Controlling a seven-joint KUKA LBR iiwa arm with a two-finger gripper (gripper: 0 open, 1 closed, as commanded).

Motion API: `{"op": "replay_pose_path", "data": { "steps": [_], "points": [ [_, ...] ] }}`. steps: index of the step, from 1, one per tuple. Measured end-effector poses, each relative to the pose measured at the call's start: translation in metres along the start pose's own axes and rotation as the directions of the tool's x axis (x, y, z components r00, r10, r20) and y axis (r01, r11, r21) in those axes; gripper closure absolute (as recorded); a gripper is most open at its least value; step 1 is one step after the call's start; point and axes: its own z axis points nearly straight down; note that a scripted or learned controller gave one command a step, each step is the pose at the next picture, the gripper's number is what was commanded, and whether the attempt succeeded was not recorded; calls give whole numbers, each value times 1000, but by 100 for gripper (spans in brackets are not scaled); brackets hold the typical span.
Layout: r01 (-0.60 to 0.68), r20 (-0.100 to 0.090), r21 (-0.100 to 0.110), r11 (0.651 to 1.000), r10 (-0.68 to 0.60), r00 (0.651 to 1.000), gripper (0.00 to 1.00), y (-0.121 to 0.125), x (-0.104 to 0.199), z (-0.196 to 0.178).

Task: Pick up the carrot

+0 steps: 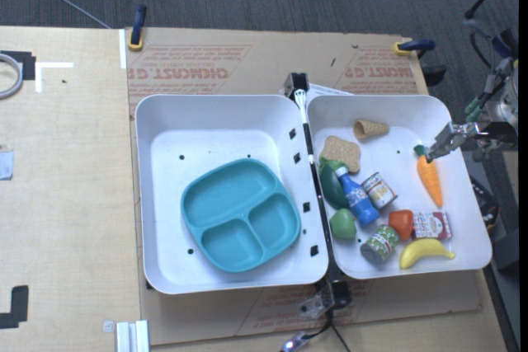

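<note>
Orange tapered plastic carrot point(429, 180) lies at the right bin's point(388, 107) three o'clock, looking light, stiff and slick, best pinched mid-body, while whether the metal two-finger gripper point(450, 141) at its green top grips anything, I cannot tell.

- The divided tray point(239, 214) lies in the left bin point(153, 177).
- The carrot point(429, 179) lies at the right side of the right bin point(396, 105), with the gripper point(444, 143) just above its top end.
- The banana point(425, 252) lies near the front edge, the bottle point(356, 197) left of the carrot.
</note>
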Motion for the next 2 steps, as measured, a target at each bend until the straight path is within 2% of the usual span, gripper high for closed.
{"op": "replay_pose_path", "data": {
  "steps": [1, 2],
  "points": [
    [-2, 0, 0, 1000, 2, 1000, 0, 52, -58, 74],
    [4, -11, 1, 1000, -4, 1000, 0, 71, -52, 198]
  ]
}}
